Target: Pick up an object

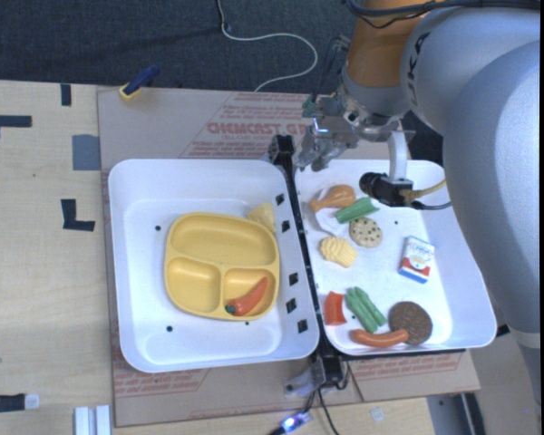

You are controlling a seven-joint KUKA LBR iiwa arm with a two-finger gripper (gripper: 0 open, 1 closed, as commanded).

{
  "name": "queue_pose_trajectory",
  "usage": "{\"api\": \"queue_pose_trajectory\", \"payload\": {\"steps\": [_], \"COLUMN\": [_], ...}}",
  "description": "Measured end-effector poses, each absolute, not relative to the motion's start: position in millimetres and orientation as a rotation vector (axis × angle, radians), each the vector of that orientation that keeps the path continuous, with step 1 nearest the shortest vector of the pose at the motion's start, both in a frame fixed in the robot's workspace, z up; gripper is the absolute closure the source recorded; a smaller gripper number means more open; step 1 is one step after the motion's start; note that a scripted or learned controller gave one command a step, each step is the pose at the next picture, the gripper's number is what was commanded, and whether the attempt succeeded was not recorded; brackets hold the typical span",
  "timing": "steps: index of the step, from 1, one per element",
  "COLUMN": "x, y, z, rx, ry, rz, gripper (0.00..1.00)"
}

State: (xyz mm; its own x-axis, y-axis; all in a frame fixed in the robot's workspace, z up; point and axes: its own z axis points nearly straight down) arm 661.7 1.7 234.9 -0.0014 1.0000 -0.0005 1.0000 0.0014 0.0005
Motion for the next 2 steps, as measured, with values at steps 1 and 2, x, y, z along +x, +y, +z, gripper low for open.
{"api": "queue_pose_trajectory", "payload": {"steps": [1, 2], "x": [661.0, 670.4], "y": [-4, -3], "z": [232, 215], "rx": [2.22, 2.219], "ry": [2.222, 2.224], "rz": [-0.003, -0.004], "gripper": [1.0, 1.0]}}
